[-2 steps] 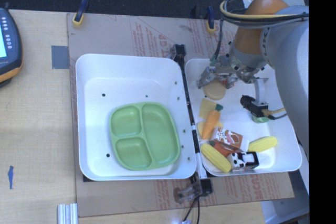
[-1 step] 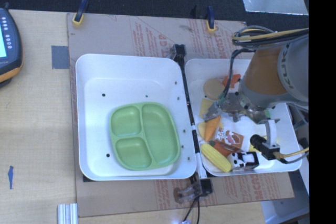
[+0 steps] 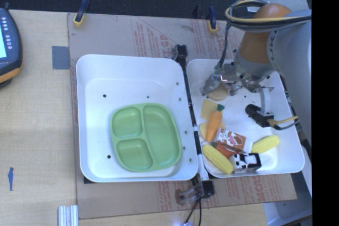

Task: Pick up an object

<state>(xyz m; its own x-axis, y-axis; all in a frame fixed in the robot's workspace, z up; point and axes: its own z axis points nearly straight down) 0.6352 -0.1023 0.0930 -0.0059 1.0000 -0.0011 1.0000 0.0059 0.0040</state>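
The grey arm [image 3: 280,45], with its orange band [image 3: 257,47], reaches in from the right over the far end of the right bin [image 3: 287,159]. A brown cardboard sheet [image 3: 132,34] lies under both bins. The left bin [image 3: 90,114] holds a green divided plate [image 3: 145,136], which lies flat toward its near side. A teach pendant [image 3: 8,45] sits at the left edge of the bench. The gripper [image 3: 218,83] hangs low in the far left part of the right bin, and whether it is open or closed cannot be told from this angle. Everything there is to pick up is in the right bin. A toy carrot [image 3: 213,125] lies near the bin's left wall, with a yellow ear of corn [image 3: 217,158] in the near left corner and a second ear of corn [image 3: 266,143] toward the right. A red and white packet [image 3: 231,140] lies between them. A yellow cheese wedge [image 3: 208,109] touches the carrot's far end. A small black and white block [image 3: 247,162] lies at the near wall. A pale round piece [image 3: 217,95] sits just below the gripper, and whether they touch is unclear.
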